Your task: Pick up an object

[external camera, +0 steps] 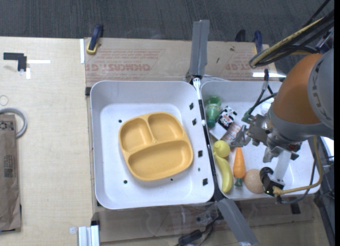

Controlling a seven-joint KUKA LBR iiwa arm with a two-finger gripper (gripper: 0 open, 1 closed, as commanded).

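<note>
Bins [101, 149] on cardboard [138, 59] — tan bench [42, 133], dark floor [106, 0].

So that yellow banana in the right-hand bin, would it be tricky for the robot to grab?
Probably somewhat. The banana is curved and looks smooth, so it might slip or swivel between fingers. It looks like a rigid toy, so likely light and unlikely to squash. It lies against the bin's left wall, beside the carrot, leaving little room around it.
</note>
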